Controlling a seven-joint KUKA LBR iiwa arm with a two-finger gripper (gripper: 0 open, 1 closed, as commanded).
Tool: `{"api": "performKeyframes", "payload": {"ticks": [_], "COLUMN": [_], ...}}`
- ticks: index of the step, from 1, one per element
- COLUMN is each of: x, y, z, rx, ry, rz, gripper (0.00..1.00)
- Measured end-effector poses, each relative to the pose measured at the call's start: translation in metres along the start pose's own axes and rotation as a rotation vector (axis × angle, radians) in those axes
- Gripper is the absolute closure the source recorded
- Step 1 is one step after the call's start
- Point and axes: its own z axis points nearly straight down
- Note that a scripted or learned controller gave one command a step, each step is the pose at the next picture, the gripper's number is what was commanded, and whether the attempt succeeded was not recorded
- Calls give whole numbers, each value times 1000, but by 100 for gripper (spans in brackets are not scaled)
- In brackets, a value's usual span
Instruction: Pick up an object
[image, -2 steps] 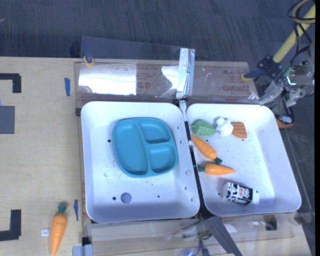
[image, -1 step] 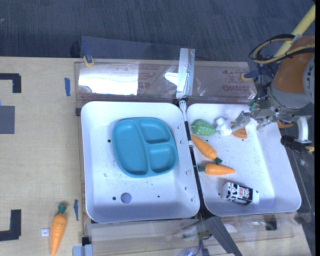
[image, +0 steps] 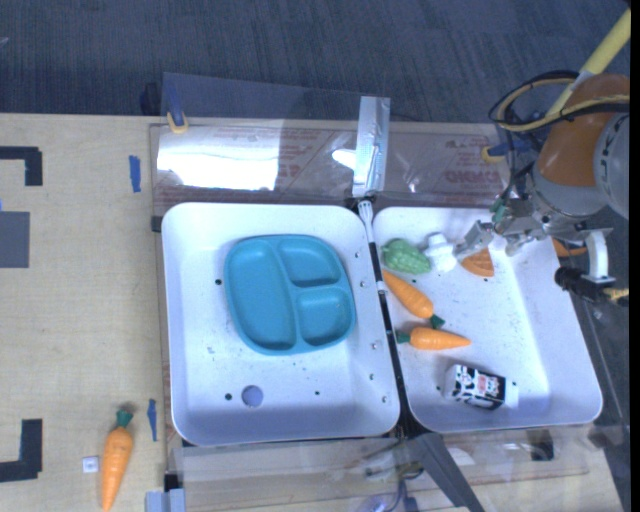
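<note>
arm (image: 585, 140) is reaching in from the right and hanging over the back of the right bin (image: 560, 385); gripper (image: 478, 243) is sitting low at the far end, beside the small white piece (image: 437, 243) and just over the orange wedge (image: 479, 263); can't tell how the pincer is set, the metal at the tip is too blurred to read, and nothing is visibly sitting in it, so i'm not calling a grasp.

candidates are all lying loose in the right bin, which is probably why the arm is working this side; green vegetable (image: 405, 257) is resting against the divider, one carrot (image: 408, 296) is lying just below it, second carrot (image: 436, 339) is lying near mid-bin, black-and-white carton (image: 475, 386) is lying on its side near the front wall, well apart from the tip.

left bin (image: 190, 330) is carrying the blue divided plate (image: 290, 292) and a small blue disc (image: 252, 397); a third carrot (image: 117, 455) is lying out on the bench by the front left corner.

judging by position, the wedge or the white piece is looking like the target; both are crowded near the back wall, so a clipped or missed pick is looking likely.
</note>
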Motion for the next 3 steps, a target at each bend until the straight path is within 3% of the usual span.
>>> {"api": "performKeyframes", "payload": {"ticks": [1, 2, 3], "x": [27, 27, 114], "y": [0, 2, 12], "z": [27, 15, -77], "rx": [5, 0, -6], "ry": [3, 1, 3], "rz": [20, 18, -107], "gripper": [0, 100, 100]}}
